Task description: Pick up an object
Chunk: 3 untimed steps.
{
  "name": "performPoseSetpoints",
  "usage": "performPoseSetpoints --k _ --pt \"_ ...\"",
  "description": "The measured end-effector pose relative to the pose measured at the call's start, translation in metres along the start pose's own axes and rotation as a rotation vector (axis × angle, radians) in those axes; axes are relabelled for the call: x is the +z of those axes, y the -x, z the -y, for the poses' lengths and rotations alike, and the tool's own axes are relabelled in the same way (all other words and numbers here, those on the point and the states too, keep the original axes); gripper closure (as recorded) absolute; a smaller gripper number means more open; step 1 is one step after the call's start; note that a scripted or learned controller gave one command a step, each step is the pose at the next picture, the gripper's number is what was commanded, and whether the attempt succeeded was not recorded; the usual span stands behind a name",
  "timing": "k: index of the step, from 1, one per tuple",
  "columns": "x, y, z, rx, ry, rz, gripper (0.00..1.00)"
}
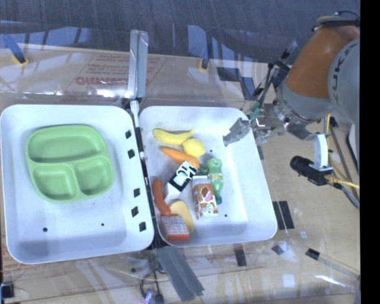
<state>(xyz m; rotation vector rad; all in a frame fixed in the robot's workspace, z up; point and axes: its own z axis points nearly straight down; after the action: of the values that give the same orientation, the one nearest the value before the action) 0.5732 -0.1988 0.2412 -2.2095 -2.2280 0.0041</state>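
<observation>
The right bin holds a yellow banana, a lemon, an orange carrot, a black-and-white box, a green bottle, a small juice carton, a red sausage, a pale yellow piece and a red waffle-like block. My gripper hangs over the bin's upper right part, to the right of the lemon and apart from every object. I see nothing held in it.
The left bin carries a green divided plate. A grey divider stands between the bins at the back. The arm's orange band rises at the right, over the bench.
</observation>
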Motion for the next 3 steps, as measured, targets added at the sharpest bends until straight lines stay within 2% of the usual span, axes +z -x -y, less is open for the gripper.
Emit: performPoseSetpoints --k 1,2,3 --pt "0.126 -0.020 -0.041 -0.598 0.007 0.005 0.00" --pt "0.053 -0.003 -0.035 -0.767 0.005 0.005 0.00" --pt "0.130 -0.027 -0.062 -0.908 0.018 0.018 0.00"
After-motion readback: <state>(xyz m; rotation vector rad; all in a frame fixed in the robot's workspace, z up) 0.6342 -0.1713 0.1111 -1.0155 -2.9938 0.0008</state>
